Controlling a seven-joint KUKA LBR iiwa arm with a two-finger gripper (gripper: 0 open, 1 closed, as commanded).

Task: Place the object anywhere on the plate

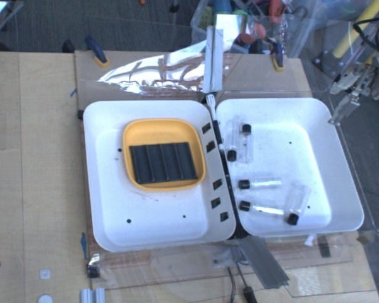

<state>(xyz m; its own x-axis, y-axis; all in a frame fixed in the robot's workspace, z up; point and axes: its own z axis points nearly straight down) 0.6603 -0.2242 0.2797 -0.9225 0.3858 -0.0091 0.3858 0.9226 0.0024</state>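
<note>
We saw the yellow plate (pixel 134 134) in the left bin (pixel 114 213) largely covered by a black ridged block (pixel 163 163), so anything set down there had little bare rim to land on and, we judged, could rock on the ridges or slide off into the bin. The things to be moved, as we read it, were the clear vials (pixel 260 184) with black caps lying scattered in the right bin (pixel 316 125), well apart from the plate. They were round, smooth and see-through, so we thought a grasp could miss or squeeze one out sideways, and a vial laid on the plate might roll. The gripper (pixel 347 103) hung beyond the right bin's far corner, near no vial, and we could not tell whether it was open or closed. The bins were smooth white plastic on a pale wooden bench (pixel 31 169). Behind them lay a crumpled shiny sheet (pixel 158 74), then grey carpet (pixel 82 11), and a clear tub of coloured oddments (pixel 265 5) toward the right
</note>
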